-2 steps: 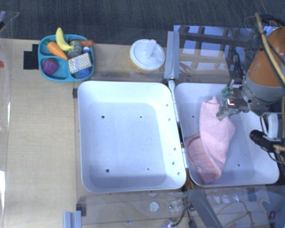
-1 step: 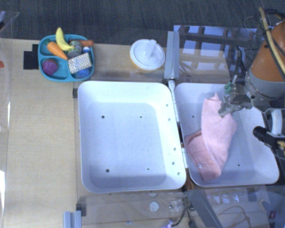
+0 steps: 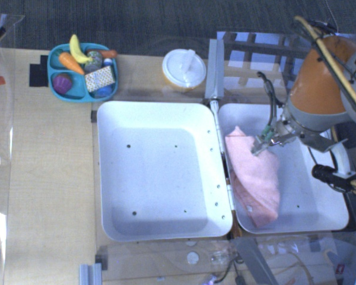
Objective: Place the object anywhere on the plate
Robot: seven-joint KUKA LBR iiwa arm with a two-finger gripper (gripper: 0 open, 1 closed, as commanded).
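A pink cloth (image 3: 255, 174) lies crumpled along the left side of the right bin (image 3: 320, 209). My gripper (image 3: 263, 143) hangs over the cloth's upper right edge, close to it or touching it; whether it has hold of the cloth is unclear. The grey arm with its orange band (image 3: 323, 76) reaches in from the right above this bin. The blue divided plate (image 3: 54, 94) sits on the bench at the far left, beyond the left bin's (image 3: 160, 171) back corner. It carries toy food: a banana, a carrot, a purple piece and a speckled block.
A round white lidded container (image 3: 184, 69) stands on the bench behind the gap between the bins. A metal rail (image 3: 213, 70) runs up from that gap. A black square (image 3: 38, 74) lies left of the plate. Cables hang at the arm's right.
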